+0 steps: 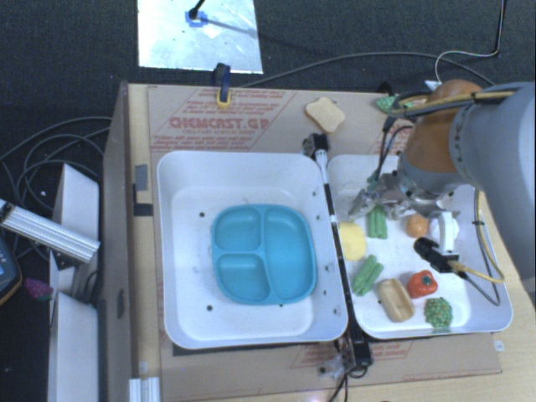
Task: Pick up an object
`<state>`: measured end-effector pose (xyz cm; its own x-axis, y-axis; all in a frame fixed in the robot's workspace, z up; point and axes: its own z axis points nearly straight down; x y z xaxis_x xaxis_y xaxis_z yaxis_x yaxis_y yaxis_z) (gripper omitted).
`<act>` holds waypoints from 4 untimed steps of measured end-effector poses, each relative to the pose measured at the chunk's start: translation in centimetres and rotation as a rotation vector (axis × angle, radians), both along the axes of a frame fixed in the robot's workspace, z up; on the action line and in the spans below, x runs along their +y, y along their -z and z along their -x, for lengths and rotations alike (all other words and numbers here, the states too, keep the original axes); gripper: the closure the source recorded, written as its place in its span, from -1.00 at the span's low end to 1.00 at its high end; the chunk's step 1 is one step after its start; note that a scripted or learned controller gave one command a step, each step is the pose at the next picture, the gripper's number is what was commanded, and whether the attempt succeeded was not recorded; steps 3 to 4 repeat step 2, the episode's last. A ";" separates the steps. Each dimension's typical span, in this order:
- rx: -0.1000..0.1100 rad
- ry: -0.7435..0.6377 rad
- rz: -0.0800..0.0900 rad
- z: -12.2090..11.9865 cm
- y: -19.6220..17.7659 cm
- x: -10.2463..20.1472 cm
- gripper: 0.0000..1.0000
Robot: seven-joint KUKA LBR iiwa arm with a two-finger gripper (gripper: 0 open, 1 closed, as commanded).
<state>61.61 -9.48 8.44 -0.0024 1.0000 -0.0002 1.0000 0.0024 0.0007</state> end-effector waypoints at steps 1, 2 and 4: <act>-0.003 -0.002 0.000 -0.1 -1.1 0.0 1.00; -0.005 -0.003 -0.001 2.7 -10.2 5.4 1.00; -0.005 -0.003 -0.001 2.7 -10.2 5.4 1.00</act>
